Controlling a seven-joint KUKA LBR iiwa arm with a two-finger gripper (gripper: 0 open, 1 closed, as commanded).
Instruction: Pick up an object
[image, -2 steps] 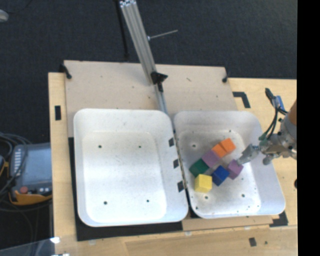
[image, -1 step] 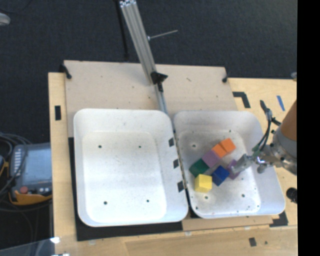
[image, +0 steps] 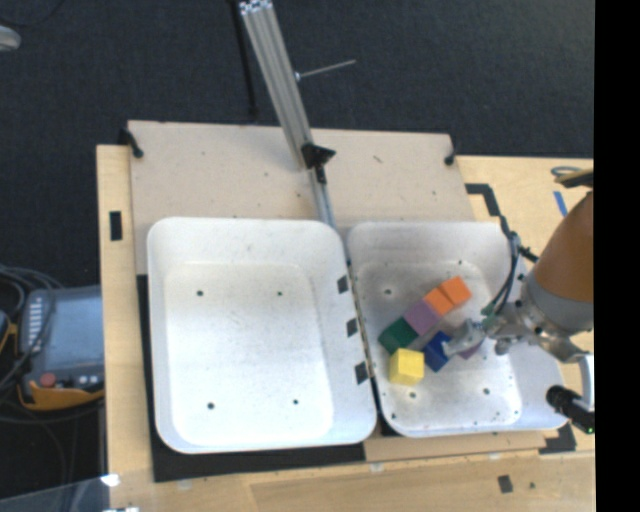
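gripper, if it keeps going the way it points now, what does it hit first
Most likely the blue block: the gripper points left toward the cluster, and blue lies nearest. Depth is unclear from above, so it could pass over.

You're looking at a grey arm (image: 560, 300) with a rounded orange band (image: 572, 250) above the wrist, fat and smooth at that segment. A thin dark cable (image: 512, 268) loops along its left side down toward the wrist; below that the body narrows into grey and silver metal hardware ending in the end effector (image: 468, 340). A black block-shaped fitting (image: 566, 403) sticks out lower down; too blurred for you to read any screws or markings.
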